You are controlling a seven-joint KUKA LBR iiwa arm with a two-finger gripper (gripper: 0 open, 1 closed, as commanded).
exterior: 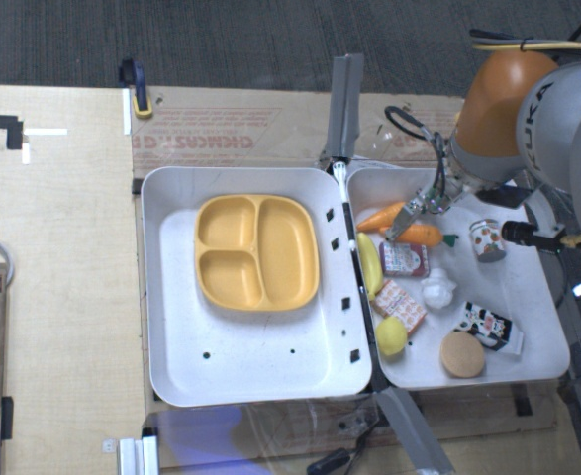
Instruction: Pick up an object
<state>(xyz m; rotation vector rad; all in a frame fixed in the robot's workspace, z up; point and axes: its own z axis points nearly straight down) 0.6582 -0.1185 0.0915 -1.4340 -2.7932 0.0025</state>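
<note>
Since the gripper (406, 224) sits low over the carrot (401, 225) at the back-left of the right bin (537, 364), finger state impossible to tell, best to centre on the carrot, clear of the banana (369, 263), before lifting.

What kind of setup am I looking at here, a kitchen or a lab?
Most likely a lab bench for robot picking tests: two white bins set side by side on a plywood top, toy food like a carrot and banana, and an arm's gripper reaching in.
</note>
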